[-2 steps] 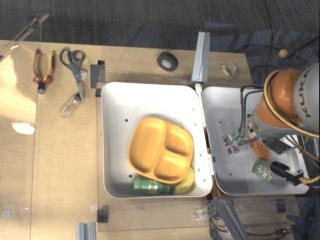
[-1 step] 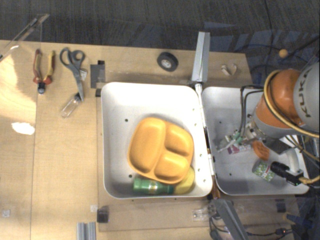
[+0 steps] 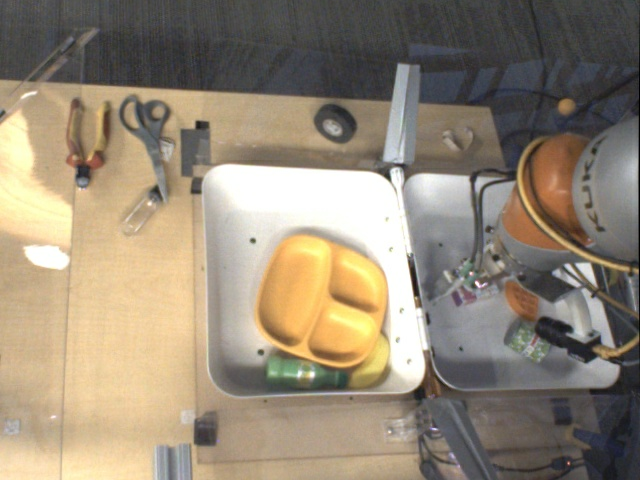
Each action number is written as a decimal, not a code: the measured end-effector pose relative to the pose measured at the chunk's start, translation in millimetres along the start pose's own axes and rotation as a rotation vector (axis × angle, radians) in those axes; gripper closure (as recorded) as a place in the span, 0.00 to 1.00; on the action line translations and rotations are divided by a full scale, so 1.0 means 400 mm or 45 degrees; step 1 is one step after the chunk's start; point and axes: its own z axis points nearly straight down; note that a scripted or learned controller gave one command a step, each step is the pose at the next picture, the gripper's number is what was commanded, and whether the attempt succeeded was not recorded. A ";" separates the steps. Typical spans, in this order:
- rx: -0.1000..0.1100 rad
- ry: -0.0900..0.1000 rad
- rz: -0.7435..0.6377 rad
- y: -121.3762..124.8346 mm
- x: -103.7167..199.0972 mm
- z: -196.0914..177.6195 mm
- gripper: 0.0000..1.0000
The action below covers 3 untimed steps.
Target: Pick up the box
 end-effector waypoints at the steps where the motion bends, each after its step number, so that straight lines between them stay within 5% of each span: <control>1: -0.015 -0.007 -0.003 0.013 -0.004 -0.034 1.00; 2: -0.015 -0.006 -0.003 0.013 -0.004 -0.034 0.00; 3: -0.022 -0.006 0.031 0.001 0.000 -0.008 0.00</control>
